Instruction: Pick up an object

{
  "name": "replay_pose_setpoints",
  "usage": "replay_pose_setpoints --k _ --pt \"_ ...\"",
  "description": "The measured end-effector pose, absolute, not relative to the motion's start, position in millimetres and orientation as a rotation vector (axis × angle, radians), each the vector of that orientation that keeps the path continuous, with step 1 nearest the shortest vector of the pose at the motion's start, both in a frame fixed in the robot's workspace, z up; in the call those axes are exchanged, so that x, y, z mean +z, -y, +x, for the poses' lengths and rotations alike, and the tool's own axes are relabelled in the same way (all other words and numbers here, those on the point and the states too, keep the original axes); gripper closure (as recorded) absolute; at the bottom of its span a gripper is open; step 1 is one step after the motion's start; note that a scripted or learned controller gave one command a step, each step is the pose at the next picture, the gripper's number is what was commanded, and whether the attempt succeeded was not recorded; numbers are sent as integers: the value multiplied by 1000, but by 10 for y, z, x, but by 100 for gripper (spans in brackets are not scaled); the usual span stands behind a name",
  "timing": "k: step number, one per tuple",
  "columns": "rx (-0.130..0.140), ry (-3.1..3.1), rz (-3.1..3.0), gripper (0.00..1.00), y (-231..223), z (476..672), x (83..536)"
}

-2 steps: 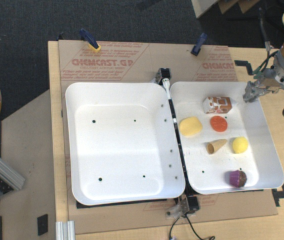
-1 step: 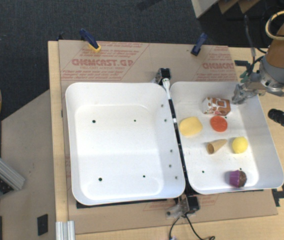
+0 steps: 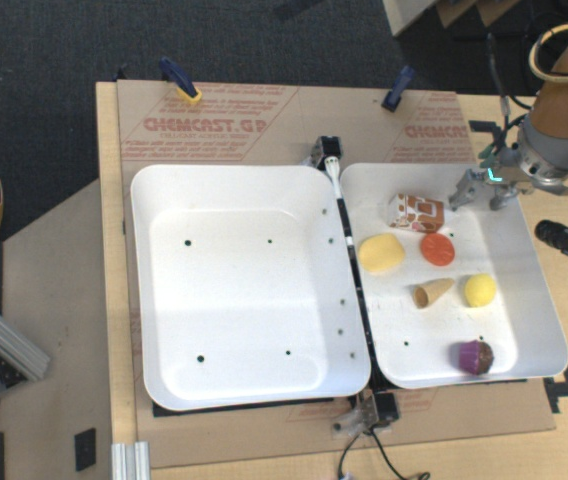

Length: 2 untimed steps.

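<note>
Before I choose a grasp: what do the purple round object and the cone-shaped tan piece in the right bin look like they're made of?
The purple round object looks like smooth moulded plastic, going by a faint sheen, probably toy fruit. The cone-shaped tan piece looks matte, maybe plastic or foam; too small to settle. Both lie in the shallow white right bin.

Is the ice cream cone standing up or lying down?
Lying down. The cone rests on its side on the floor of the right bin, pointed end toward the lemon, open end facing the left bin.
</note>
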<state>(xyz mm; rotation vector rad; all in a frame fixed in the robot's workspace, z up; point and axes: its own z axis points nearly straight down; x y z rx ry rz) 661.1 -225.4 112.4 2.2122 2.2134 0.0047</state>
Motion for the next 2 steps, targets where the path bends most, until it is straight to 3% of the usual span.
replay_pose_setpoints --k 1,2 --pt "1 -2218 2221 0 2033 6625 979" --pt "0 -2229 2217 0 1404 6670 845"
